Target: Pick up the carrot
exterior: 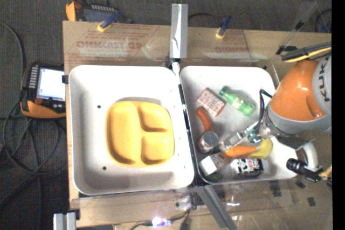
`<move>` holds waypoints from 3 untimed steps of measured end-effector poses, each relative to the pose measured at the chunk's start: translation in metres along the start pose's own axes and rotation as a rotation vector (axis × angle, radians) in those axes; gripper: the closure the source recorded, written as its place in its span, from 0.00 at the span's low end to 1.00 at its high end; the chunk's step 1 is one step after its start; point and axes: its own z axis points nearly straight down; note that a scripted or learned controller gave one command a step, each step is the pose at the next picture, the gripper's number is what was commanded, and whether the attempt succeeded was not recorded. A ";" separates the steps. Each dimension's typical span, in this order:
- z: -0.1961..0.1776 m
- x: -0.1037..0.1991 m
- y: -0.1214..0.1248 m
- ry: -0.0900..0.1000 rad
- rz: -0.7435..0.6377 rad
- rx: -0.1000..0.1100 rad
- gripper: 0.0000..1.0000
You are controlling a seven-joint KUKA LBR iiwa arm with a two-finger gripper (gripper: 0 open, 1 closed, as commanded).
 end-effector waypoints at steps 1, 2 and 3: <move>-0.003 0.028 0.012 -0.054 -0.487 -0.032 0.00; -0.002 0.029 0.011 -0.052 -0.487 -0.031 0.00; 0.000 0.039 0.014 -0.048 -0.678 -0.027 0.00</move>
